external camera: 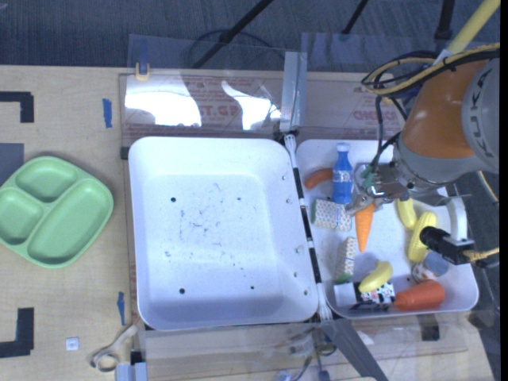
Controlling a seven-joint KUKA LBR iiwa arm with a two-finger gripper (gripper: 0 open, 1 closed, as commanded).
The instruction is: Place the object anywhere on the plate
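Tool (370, 187) over the right bin (464, 296), above a carrot (363, 227); its grip can't be told

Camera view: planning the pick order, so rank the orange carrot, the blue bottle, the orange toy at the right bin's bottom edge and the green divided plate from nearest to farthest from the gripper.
1. Orange carrot, just below the gripper.
2. Blue bottle, to its left.
3. Orange toy, bottom of the right bin.
4. Green divided plate, far left on the bench.

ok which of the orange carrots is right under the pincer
The carrot standing point-down in the middle of the right bin, just below the pincer. The other two lie flat: one behind the blue bottle, one at the front.
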